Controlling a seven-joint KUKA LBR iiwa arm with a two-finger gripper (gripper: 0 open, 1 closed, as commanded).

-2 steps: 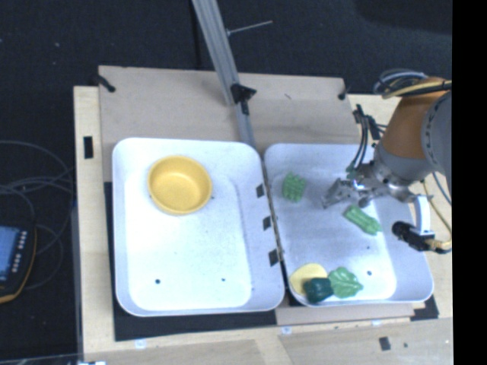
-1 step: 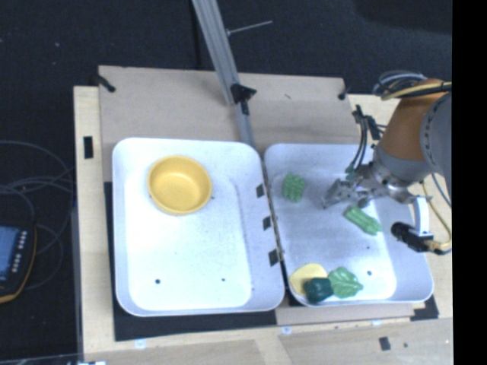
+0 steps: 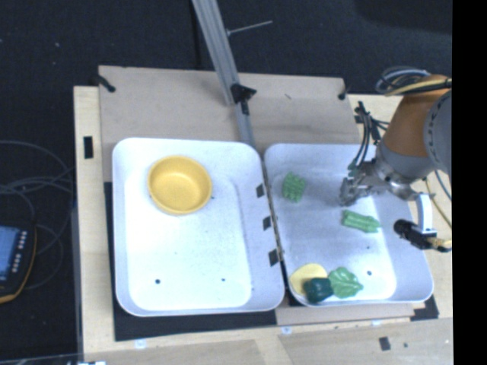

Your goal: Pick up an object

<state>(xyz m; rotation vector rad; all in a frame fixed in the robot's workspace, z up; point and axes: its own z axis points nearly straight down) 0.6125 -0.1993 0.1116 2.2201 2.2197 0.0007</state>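
Two white bins are sitting on the worktop; the gripper is hanging in the right bin, holding nothing (its spread I cannot tell). Nearest, at its five o'clock, is lying a green toy: centring over it first seems wise.

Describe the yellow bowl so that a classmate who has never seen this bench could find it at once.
Two white bins sit side by side; take the left bin. In its far left corner stands the yellow bowl, round and open upward. It is alone there, while the right bin holds small green pieces.
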